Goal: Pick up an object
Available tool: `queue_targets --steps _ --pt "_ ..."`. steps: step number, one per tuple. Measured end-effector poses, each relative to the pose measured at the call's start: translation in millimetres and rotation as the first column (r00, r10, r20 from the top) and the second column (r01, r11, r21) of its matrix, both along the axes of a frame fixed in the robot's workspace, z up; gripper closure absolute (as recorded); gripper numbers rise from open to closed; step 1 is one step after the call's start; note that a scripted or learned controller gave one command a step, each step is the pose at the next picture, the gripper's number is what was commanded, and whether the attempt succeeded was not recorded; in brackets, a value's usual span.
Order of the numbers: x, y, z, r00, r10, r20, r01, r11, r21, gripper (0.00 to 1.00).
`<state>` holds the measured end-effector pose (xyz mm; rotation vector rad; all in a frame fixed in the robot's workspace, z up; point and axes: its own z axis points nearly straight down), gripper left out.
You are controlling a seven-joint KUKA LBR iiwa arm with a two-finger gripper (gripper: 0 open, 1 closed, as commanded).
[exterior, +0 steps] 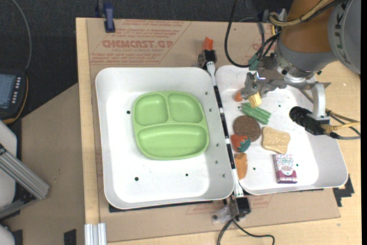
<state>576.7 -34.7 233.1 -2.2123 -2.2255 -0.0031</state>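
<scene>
Green bean [256, 112] | lay just below gripper [251, 89], long axis slanting down-right | jaw opening could not be told

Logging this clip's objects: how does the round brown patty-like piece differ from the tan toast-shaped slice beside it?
The round brown patty-like piece is dark and circular; the tan toast-shaped slice is pale and squarish. The patty lies nearer the divider between bins, the slice farther right. Both lie flat in the right white bin, untouched by the gripper.

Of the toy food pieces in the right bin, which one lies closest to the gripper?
The small yellow piece, right beneath the gripper at the bin's far end. The green piece lies just past it; the brown round, toast and purple packet lie farther off.
</scene>
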Motion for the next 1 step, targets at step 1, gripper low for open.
queue_targets --steps 1 --pt "22.1 66.1 -4.3 1.000 0.002 0.004 -0.002 1.000 -0.002 1.00"
